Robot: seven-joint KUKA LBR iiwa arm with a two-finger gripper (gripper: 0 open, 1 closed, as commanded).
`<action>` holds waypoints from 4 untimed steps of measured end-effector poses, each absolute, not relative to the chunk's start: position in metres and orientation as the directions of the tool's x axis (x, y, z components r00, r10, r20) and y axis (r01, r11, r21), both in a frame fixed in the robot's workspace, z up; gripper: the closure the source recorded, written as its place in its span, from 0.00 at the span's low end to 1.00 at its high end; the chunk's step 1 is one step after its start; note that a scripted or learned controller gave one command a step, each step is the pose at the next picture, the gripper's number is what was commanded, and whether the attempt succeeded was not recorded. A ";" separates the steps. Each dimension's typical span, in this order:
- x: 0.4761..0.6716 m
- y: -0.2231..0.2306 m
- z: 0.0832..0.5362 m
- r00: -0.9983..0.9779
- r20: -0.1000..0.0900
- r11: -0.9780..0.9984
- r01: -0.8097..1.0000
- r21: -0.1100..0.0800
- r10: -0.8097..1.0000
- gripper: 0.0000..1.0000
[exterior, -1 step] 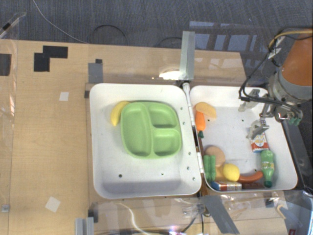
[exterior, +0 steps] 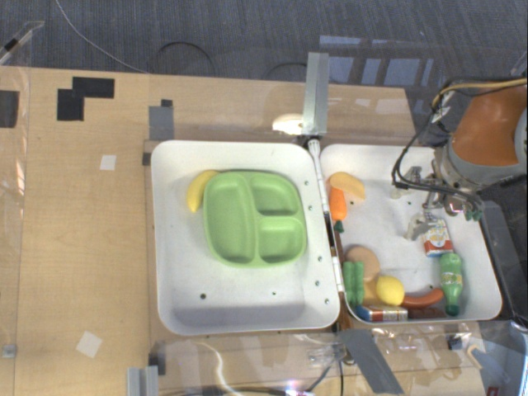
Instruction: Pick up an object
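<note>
Gripper (exterior: 431, 221) hovered over small red-white carton (exterior: 436, 243); jaw state unclear; carton probably light, crushable; grasp across narrow sides.

Green divided tray (exterior: 252, 218) in left bin (exterior: 177, 304); gripper (exterior: 427, 221) over cluttered right bin (exterior: 488, 291).

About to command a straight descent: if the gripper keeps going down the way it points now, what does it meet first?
Most likely the small red and white carton in the right bin: the gripper hangs right above it, just up from the green bottle. Depth is hard to judge from this slanted view, so it could touch bare floor beside it.
</note>
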State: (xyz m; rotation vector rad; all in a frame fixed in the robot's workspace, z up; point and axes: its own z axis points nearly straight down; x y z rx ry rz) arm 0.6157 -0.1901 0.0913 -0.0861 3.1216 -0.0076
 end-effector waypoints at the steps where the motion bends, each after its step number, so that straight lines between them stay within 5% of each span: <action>1: 0.582 -0.199 0.089 -0.999 -0.013 0.999 0.033 -0.002 0.033 0.00; 3: 0.594 -0.192 0.089 -1.000 -0.012 1.000 -0.017 -0.003 -0.017 0.00; 4: 0.599 -0.191 0.105 -0.999 -0.030 1.000 -0.022 -0.007 -0.022 1.00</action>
